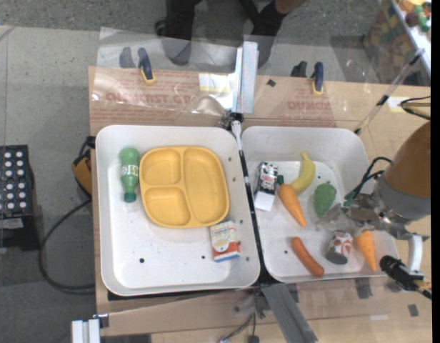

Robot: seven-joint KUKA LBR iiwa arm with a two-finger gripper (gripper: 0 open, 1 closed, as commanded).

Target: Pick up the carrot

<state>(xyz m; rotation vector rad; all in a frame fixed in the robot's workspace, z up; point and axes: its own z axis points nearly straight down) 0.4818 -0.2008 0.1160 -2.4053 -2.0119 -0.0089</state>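
left bin: yellow divided plate, green bottle, small carton | right bin: banana, carrot mid-bin beside banana, long axis diagonal, tip toward lower right | gripper: open/shut cannot tell

The wooden bench bore two white bins, left bin and right bin, touching side by side.

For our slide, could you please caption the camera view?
Arm's hand hovers over the right bin, near a carrot beside a banana.
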